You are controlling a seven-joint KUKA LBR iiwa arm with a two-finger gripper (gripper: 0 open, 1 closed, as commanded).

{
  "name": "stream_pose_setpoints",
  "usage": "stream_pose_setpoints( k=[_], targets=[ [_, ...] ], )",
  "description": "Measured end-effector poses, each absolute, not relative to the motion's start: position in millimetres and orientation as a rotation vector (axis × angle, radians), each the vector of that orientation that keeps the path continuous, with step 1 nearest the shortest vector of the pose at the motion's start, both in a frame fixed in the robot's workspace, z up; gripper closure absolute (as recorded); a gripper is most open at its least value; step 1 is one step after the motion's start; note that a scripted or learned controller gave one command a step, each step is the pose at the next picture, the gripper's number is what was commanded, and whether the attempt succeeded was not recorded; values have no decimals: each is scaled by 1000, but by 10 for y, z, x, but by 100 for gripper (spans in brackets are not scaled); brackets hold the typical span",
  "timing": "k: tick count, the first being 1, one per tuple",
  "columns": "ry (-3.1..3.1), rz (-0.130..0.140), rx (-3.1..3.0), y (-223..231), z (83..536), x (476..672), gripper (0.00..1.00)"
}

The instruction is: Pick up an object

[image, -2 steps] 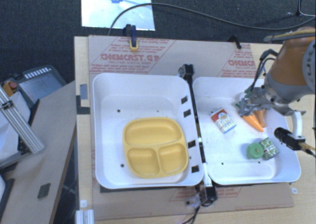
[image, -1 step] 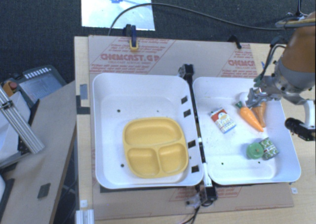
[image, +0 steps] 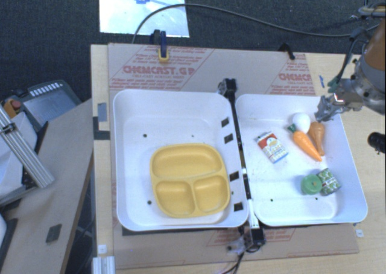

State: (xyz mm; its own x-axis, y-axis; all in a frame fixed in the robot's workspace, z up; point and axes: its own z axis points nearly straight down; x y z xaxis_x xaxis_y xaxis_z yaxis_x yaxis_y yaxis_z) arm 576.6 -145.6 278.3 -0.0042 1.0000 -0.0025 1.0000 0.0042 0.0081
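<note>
Two white bins sit side by side on a wooden bench (image: 72, 146). The left bin (image: 129, 116) holds a yellow tray (image: 190, 179) with three sections, lying toward the bin's front edge. The right bin (image: 350, 206) holds the small toys. Near its back right corner lies a white egg-shaped toy (image: 300, 122). Just beside it are two toy carrots: a bright orange carrot (image: 307, 146) that points toward the middle of the bin, and a darker orange carrot (image: 318, 136) touching it on the side nearer the right edge. Near the middle of the bin lies a small red and white carton (image: 271, 146), tilted. Close to the front right corner sits a green round toy (image: 312, 184), and a green patterned toy (image: 329, 181) touches it on the right. The grey arm (image: 371, 76) comes in over the right edge of the right bin. The gripper (image: 325, 110) hangs low over the back right corner, right above the top end of the darker carrot and next to the egg toy. It is too small and blurry to tell how it is set or whether it has anything.
</note>
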Motion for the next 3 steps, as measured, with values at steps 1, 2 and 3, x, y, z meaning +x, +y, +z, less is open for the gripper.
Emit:
stream_pose_setpoints(
  k=[1,2,3],
  targets=[
    [2224,3,2213,-1457,2920,5776,100],
    [2231,4,2210,-929,2918,5873,100],
    [2232,3,2211,-410,2710,5909,100]
  ],
)
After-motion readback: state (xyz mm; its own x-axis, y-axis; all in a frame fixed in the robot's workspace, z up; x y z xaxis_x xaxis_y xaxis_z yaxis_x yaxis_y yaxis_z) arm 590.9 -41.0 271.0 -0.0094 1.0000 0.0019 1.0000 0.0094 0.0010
